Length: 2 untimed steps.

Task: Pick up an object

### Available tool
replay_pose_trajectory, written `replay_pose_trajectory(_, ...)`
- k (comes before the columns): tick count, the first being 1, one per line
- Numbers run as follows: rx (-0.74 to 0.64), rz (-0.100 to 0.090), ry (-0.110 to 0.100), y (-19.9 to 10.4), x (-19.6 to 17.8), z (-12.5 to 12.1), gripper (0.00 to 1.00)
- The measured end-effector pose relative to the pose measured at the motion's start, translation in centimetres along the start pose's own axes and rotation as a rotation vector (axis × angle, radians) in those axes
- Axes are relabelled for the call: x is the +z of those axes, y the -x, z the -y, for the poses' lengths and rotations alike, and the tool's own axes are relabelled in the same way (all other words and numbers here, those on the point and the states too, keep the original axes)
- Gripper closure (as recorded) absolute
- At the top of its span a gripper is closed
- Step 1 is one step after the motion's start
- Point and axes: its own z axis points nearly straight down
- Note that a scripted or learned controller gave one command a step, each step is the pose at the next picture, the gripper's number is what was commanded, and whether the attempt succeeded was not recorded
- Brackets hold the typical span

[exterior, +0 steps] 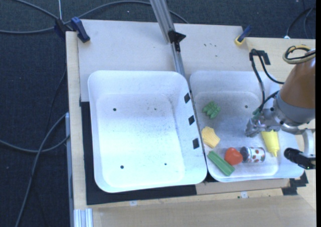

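where the right bin [228,83] meets its lower right corner, a yellow bottle-shaped object [271,142] lies just below the gripper [255,127], its narrow end pointing toward the bottom of the frame; it sits right beside the gripper, though whether they touch cannot be told. whether the gripper is released or clenched cannot be made out from this angle, and nothing can be seen grasped in it. just left of the yellow bottle, along the bin's lower edge, lies a small white can with red dots [253,154], and touching its left end is a red-orange rounded object [232,156]. a long green block [220,163] lies slanted just left of and below that, near the bin's lower left corner. above it sits a yellow blocky piece [210,137], and higher still, toward the middle of the bin, a small green knobbly object [211,110], well apart from the gripper. the arm [298,95], grey with an orange band, comes in from the right side of the frame over the bin's right rim. the left bin [100,90] lies beside it in the centre left of the frame, both on the pale table [130,45]. a grey metal pole [158,5] slants down from the top of the frame to the gap between the bins. black cables [30,30] run over the dark floor at the left.
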Motion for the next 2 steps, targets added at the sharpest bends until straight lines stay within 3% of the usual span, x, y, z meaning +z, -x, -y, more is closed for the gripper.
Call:
replay_pose_trajectory(1,0.0,0.002,0.007,0.1,-1.3,-0.2,1.0)
replay_pose_trajectory(2,0.07,0.002,0.016,-4.8,-15.3,2.8,1.0)
